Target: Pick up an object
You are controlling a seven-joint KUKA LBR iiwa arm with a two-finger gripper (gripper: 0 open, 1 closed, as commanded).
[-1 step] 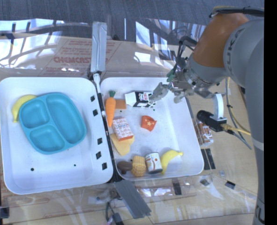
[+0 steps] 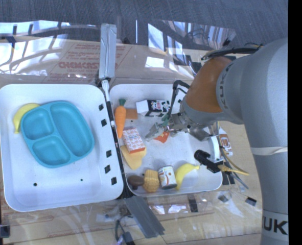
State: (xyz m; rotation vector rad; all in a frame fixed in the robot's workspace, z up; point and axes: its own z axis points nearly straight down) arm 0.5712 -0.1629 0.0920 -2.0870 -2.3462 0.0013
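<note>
My gripper (image 2: 159, 130) hangs low in the middle of the right bin (image 2: 140, 92), reaching in from the right. A small orange-red piece (image 2: 163, 137) lies just under its tip, partly covered by it. To the left are a carrot (image 2: 120, 117), a red and white box (image 2: 134, 140) and a yellow cheese slice (image 2: 132, 158). A black and white milk carton (image 2: 153, 106) lies behind the gripper. Along the front wall sit a brown piece (image 2: 136, 180), a corn cob (image 2: 151, 180), a small can (image 2: 166, 177) and a yellow banana (image 2: 185, 171).
The left bin (image 2: 18, 188) holds a blue divided plate (image 2: 56, 132) with a yellow banana-like piece (image 2: 22, 114) at its far left edge. The grey arm (image 2: 253, 91) with its orange band covers the right bin's right side.
</note>
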